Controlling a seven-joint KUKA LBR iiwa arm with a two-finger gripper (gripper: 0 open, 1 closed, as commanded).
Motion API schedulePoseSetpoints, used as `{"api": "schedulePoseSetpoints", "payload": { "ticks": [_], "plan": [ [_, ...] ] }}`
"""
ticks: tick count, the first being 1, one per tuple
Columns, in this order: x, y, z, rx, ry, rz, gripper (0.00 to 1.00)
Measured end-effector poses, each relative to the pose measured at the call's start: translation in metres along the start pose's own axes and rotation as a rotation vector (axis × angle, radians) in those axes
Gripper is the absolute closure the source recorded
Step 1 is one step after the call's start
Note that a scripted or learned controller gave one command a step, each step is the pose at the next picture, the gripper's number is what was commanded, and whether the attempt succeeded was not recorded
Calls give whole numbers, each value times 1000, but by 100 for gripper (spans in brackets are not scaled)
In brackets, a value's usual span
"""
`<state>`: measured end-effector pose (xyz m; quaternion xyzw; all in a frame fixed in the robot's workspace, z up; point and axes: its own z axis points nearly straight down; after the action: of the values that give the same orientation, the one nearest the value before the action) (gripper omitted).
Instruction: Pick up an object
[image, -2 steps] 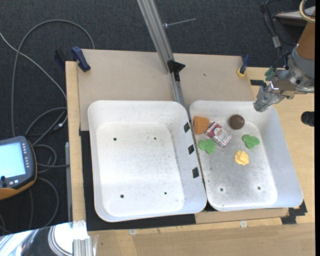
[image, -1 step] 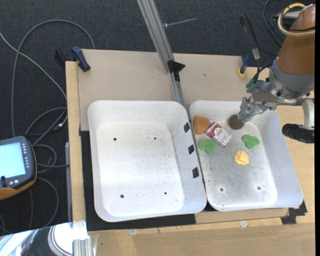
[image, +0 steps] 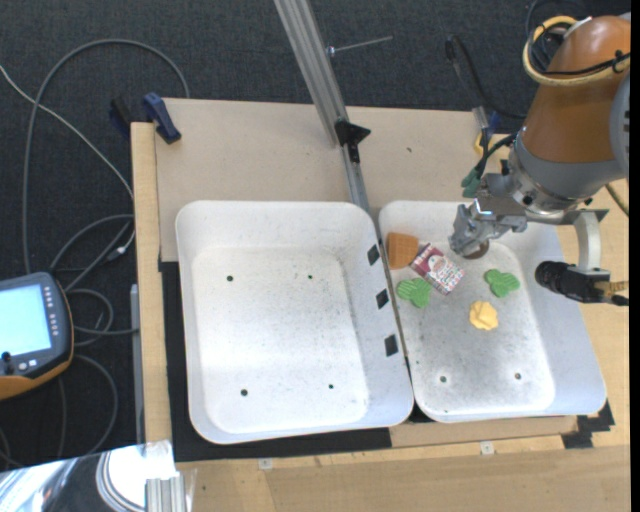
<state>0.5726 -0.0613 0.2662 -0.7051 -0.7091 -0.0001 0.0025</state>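
Tool (image: 468, 240) hangs in the frame's upper right over the right bin (image: 560, 390), just above a red-and-white packet (image: 438, 268); its opening cannot be told.

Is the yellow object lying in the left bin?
No, the yellow object lies in the right bin, near the green pieces and below the gripper.

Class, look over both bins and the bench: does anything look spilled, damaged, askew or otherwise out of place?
Nothing stands out. The orange block, red-and-white packet, two green pieces and yellow piece lie loosely in the right bin, below the gripper. The packet lies tilted, but nothing is spilled.
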Motion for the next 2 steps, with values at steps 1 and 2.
{"api": "schedulePoseSetpoints", "payload": {
  "ticks": [1,2],
  "plan": [
    [54,-22,18,2,0,0,100],
    [109,-50,21,2,0,-1,100]
  ]
}}
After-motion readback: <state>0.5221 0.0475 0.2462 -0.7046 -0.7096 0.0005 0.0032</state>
